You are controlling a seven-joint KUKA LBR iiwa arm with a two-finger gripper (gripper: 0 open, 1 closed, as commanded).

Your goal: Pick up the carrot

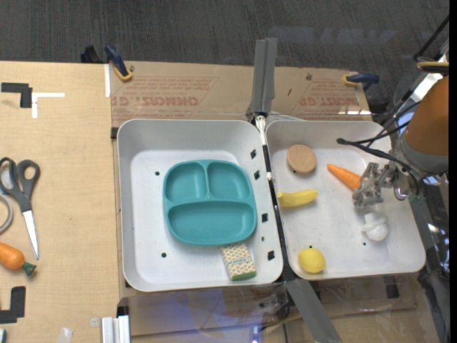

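Carrot: orange, lies in right bin, upper right part, tip pointing up-left toward a round tan cookie-like disc. Thick end sits just beside gripper, which hangs at the carrot's right end. Gripper state: cannot tell, and no carrot seen held.

Same bin: banana against the left wall, lemon near front edge, small white object just below the gripper.

Left bin: teal divided plate with three compartments, none holding anything. A patterned sponge-like block lies just below the plate's lower edge, on the bin floor.

Bench to the left: scissors, grey handles; a second orange carrot-like toy near the left edge, outside both bins.
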